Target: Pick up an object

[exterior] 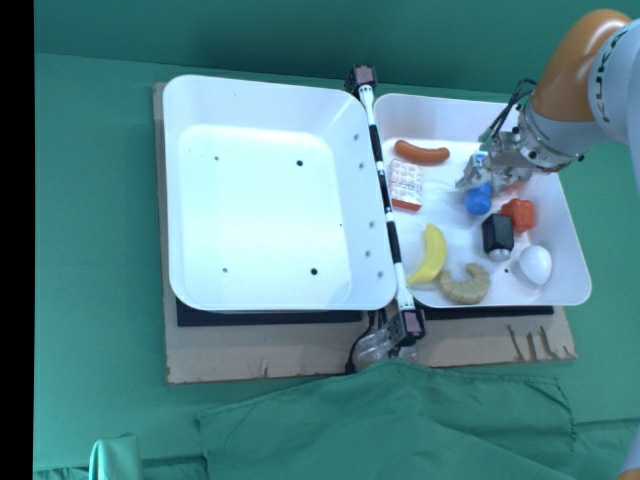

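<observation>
The right bin (560,223) holds several objects: a red sausage (421,152), a red-and-white packet (405,185), a yellow banana (432,253), a tan croissant (466,284), a white egg (535,264), a black block (497,233), an orange-red piece (518,212) and a small blue object (479,199). My gripper (486,175) hangs low over the bin's upper middle, directly above the blue object and close to it. The fingers point down-left toward that object. Nothing is visibly held between them.
The left bin (190,178) sits beside the right one, with a black-and-white divider bar (383,193) between them. Both rest on a cardboard sheet (250,353) over green cloth. The grey arm with its orange band (580,48) enters from the upper right.
</observation>
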### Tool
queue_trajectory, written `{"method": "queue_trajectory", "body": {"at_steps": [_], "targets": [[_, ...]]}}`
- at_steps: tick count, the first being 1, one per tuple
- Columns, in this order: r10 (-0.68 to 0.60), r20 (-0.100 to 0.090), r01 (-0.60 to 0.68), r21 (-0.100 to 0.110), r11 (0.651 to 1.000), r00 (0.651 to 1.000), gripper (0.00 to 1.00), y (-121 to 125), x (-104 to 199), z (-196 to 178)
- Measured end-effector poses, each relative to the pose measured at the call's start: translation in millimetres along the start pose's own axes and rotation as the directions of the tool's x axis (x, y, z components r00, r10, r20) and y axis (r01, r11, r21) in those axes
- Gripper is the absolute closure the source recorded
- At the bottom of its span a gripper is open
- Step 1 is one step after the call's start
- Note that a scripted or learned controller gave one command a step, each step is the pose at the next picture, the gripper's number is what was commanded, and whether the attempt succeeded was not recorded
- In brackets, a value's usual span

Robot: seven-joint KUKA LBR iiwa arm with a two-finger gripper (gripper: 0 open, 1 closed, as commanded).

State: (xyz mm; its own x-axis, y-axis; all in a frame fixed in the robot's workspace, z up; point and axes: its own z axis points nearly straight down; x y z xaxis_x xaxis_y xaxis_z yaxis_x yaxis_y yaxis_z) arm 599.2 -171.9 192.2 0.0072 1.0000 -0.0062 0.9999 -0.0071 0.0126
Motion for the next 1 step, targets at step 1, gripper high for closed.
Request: {"method": "queue_trajectory", "body": {"at_steps": [1], "targets": [[-0.005,-0.003,0.005,0.008,1.000,1.000,1.00,1.6,4.8,-44.4]]}}
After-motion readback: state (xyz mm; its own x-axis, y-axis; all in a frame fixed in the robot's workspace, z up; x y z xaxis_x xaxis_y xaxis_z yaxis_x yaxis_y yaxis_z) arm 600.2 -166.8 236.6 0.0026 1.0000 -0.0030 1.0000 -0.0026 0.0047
